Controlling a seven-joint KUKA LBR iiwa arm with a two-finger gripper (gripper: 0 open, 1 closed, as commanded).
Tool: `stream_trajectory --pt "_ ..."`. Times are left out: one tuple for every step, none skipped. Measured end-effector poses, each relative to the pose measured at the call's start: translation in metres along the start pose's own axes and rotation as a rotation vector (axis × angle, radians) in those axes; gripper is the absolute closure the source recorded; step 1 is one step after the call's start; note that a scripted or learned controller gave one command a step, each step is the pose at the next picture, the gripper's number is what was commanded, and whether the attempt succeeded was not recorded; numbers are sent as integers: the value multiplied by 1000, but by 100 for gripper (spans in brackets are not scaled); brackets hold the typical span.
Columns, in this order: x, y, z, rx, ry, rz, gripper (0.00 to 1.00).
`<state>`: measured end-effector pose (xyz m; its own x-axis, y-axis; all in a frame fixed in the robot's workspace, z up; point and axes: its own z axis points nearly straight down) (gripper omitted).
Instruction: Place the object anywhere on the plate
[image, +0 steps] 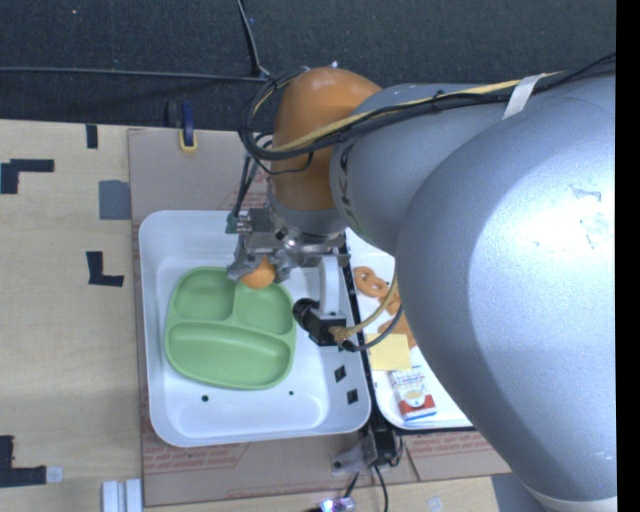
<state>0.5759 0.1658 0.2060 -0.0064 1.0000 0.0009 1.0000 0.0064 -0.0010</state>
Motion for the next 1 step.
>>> stream_trajectory --pt "-3 -1 0 2 -2 3 0"
